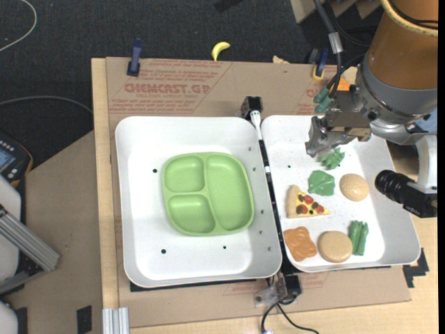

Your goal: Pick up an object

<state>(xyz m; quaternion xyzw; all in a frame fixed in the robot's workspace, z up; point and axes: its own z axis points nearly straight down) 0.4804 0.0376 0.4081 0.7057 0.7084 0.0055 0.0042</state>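
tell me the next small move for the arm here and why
Probably a short drop straight down. The pincer sits at the far end of the right bin, right over a small green toy vegetable, with nothing seen between its fingers. The other toy foods, like the pizza slice, lie nearer the camera, so the green piece looks like the closest target.

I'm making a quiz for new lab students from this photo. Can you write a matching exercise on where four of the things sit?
Things:
1. green divided plate
2. pizza slice
3. yellow banana
4. green beans

Places:
A. outside the bins, beyond the board's far edge
B. left bin
C. right bin, near corner on the arm's side
D. right bin, near the divider

Pairs: 1-B, 2-D, 3-A, 4-C
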